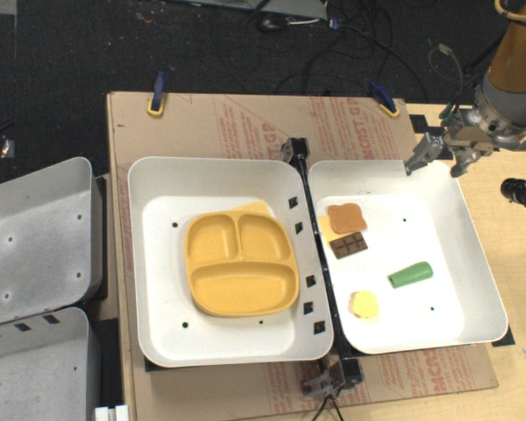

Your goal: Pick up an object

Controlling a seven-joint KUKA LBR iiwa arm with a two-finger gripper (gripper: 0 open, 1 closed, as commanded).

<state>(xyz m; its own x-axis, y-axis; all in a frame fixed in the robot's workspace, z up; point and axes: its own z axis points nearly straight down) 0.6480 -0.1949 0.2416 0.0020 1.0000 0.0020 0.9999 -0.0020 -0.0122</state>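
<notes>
The right bin [456,202] holds several small items: a brown toast-like piece [345,217], a dark chocolate square [349,245], a green cylinder [410,274] and a small yellow piece [364,304]. My gripper [438,161] hangs above the bin's far right rim, well back from all of them. Its two fingers are spread apart with nothing between them. The nearest item, the brown piece, lies to the lower left of the gripper.
The left bin [153,235] holds a yellow divided tray [242,265]. A black divider [309,235] with clips runs between the bins. Grey metal panels [35,235] lie off the bench's left edge. Cables trail across the dark floor behind.
</notes>
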